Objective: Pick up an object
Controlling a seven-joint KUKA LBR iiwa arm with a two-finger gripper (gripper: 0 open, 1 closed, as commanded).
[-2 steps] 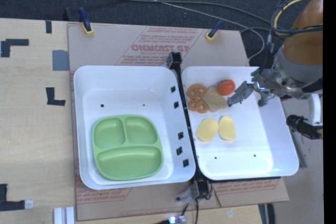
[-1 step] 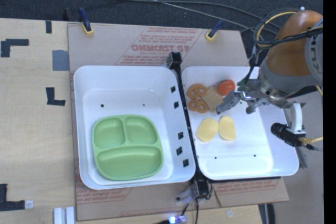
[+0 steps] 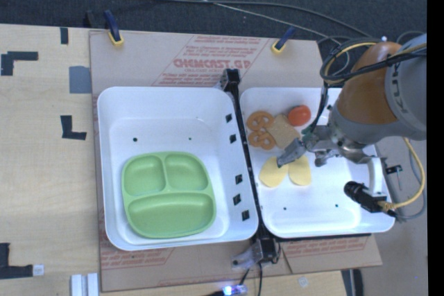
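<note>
On the right side of the bench, the shallow white plastic bin [image 3: 326,218] holds a few small toy food pieces: a brown pretzel-shaped piece [image 3: 261,129], a tan flat piece [image 3: 284,131] touching it, a small round red-orange piece [image 3: 299,115] near the far wall, and two pale yellow flat slices [image 3: 286,173] lying just beside each other in the middle. The grey arm with the orange band [image 3: 371,97] reaches in from the right, and its two-finger gripper [image 3: 291,154] hangs low over the yellow slices, perhaps touching them, though the view is too small to be sure. Nothing is seen held, and I cannot tell how the tool is set. Beside it, the left white bin [image 3: 111,107] contains a light green plastic plate with three compartments [image 3: 168,194].
</note>
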